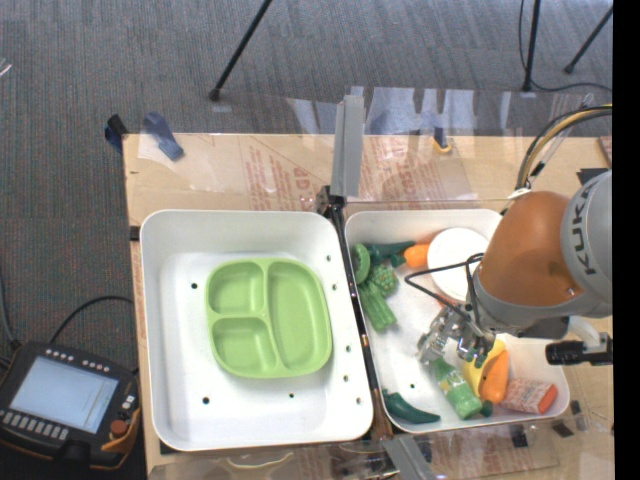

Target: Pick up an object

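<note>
progress: nothing lifted yet, i'd say
end effector [452, 340]: down in right bin [400, 230] over toys, grip state can't tell

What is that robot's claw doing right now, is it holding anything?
End effector: low in the right white bin; grip state cannot be told.

Hand [452, 340] fingers' state indiscernible

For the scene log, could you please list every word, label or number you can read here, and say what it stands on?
"KU": grey arm, dark letters cut off at the picture's edge.
Red print on the clear sheet behind the bins: seen mirrored and faint, not readable.
Handheld screen on the floor: too blurred to read.
</note>
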### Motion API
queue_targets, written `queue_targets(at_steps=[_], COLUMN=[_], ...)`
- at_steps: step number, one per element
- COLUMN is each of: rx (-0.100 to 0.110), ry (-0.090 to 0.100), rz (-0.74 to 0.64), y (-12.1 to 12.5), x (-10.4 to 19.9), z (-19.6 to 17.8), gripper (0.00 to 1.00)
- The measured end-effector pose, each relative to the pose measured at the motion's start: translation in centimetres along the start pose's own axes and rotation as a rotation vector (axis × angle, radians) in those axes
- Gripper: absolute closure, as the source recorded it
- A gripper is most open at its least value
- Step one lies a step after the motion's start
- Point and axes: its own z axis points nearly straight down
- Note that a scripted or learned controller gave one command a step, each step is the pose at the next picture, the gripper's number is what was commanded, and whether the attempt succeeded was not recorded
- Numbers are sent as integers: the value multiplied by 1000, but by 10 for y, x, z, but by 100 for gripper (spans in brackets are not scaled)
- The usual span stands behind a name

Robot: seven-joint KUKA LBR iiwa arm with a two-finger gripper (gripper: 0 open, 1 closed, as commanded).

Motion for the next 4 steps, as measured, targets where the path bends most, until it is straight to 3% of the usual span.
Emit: queue_targets(at_steps=[1,2,3,4], rx=[3,3,3,6], ry=[3,1,-2,-12], rz=[81,305,412,414], y=[4,16,46,42], x=[51,30,-32,-35], z=[4,4,3,0], gripper=[100,100,100,0])
